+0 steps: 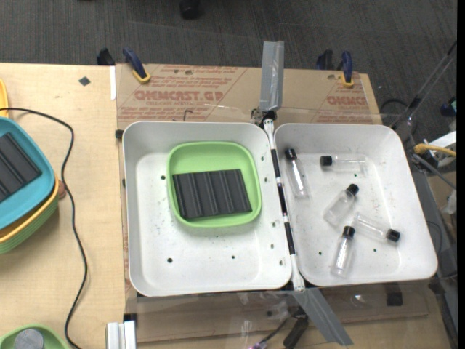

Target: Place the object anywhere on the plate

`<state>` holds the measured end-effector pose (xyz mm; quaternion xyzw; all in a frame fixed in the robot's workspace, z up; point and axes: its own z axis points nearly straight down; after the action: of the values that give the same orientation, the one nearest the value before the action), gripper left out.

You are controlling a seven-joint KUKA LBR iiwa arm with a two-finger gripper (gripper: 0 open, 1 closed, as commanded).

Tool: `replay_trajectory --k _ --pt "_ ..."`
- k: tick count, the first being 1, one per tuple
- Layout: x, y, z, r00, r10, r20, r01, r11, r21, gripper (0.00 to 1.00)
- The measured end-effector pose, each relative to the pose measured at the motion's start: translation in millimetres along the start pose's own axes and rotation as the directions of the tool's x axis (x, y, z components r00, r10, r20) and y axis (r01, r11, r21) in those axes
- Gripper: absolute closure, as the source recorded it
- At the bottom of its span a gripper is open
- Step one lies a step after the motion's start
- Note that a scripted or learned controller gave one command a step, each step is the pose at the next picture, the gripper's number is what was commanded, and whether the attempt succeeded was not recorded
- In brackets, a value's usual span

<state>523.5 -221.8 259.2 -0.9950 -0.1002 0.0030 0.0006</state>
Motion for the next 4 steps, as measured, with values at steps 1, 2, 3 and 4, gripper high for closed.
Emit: replay_trajectory --k 1,2,3,4 --pt "-9.4 -2.1 -0.1 1.0 -0.001 0.0 0.001 1.0 0.0 0.0" --pt "-8.5 -2.1 7.0 1.0 0.0 0.0 0.0 1.0 0.0 0.0" --pt "-22.8 -5.3 -0.8 1.0 0.002 -0.001 -0.002 1.0 0.001 0.0" --pt "-31.9 -7.0 1.9 1.0 0.002 0.0 -0.002 1.0 0.001 0.0"
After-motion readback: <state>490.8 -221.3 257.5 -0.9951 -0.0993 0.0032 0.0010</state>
